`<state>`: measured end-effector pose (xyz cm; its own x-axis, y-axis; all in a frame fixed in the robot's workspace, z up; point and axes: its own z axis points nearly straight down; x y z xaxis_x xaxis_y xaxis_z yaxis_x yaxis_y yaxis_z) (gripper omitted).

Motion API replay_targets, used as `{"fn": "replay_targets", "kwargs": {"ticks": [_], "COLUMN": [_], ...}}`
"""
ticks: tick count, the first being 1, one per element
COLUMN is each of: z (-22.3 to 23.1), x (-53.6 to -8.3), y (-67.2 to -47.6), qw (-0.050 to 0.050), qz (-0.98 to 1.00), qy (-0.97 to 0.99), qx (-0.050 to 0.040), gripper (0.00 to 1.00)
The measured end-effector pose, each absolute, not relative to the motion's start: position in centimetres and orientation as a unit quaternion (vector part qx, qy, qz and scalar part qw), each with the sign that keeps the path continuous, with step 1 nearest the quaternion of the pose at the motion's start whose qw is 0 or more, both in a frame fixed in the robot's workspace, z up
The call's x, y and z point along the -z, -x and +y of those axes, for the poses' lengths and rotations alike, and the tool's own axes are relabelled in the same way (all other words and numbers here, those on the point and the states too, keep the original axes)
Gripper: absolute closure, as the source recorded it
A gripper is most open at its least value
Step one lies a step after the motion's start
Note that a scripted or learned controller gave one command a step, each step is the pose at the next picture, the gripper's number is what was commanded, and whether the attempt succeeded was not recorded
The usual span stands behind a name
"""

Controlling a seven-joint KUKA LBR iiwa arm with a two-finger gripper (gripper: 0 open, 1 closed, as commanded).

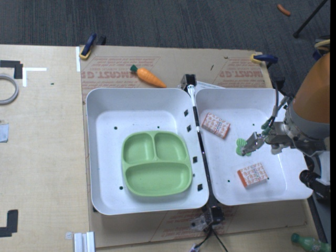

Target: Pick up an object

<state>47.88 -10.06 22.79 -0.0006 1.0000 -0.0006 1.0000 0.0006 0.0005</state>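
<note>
At the six o'clock edge of the bench a black clamp [210, 217] and some cables are partly cut off, and a green bottle-like thing [310, 241] at five o'clock is too cropped to identify. Just above, in the right bin [231, 190], an orange and white packet [253, 175] lies flat, its print too small to read. At three o'clock the arm [315, 96] is cropped by the frame, and its gripper [251, 145] hangs over the right bin, fingers closed on a small green object [242, 148] whose shape is hard to make out. A second patterned packet [216, 125] lies near the bin's eleven o'clock corner. The left bin [102, 140] holds a green divided plate [156, 163]. Both bins sit on a cardboard sheet [173, 67] with mirrored red lettering that cannot be read with certainty. Toward twelve o'clock a toy carrot [148, 76] lies on the cardboard, with dark carpet [157, 9] beyond
</note>
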Motion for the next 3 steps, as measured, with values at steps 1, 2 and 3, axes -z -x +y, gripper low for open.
{"fn": "replay_targets", "kwargs": {"ticks": [1, 2, 3], "z": [-11.4, -11.5, -11.5], "x": [-9.6, -10.6, -10.6], "y": [-48.1, -48.2, -48.2], "qw": [0.004, 0.006, 0.006], "qz": [0.768, 0.767, 0.767], "qy": [-0.640, -0.642, -0.641], "qx": [-0.0024, -0.0030, -0.0030], "gripper": [0.00, 1.00, 0.00]}}
